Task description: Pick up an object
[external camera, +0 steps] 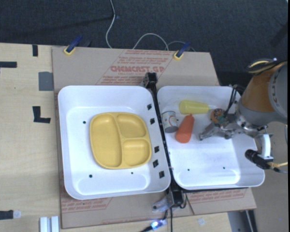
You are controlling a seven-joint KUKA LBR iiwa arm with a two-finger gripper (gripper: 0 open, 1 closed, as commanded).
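From where I stand, the arm (263, 93) has reached into the right bin (208, 170) and its pincer (213, 131) hangs low over the bin floor, just right of the loose things there. The grey linkage tapers to a point toward the left, and I cannot tell from here whether the pincer is released or clenched; nothing shows gripped in it.

The likeliest targets sit in the upper left part of that bin. An orange carrot-shaped piece (184, 128) lies tilted, nearly upright in the view, near the pincer tip but apart from it. A yellow banana-like piece (193, 107) lies crosswise just above it. A small grey round thing (169, 121) sits to the carrot's left, against the divider. A little brown and orange item (217, 114) sits just above the pincer, close to the wrist; it is too small to name.

The left bin (72, 178) carries a yellow three-compartment plate (120, 140), well apart from the arm.

I'd judge this as the approach step: the pick is not yet made. The next move calls for shifting left to centre over one piece, probably the carrot, turning to straddle its narrow width, then descending and closing without nudging the banana.
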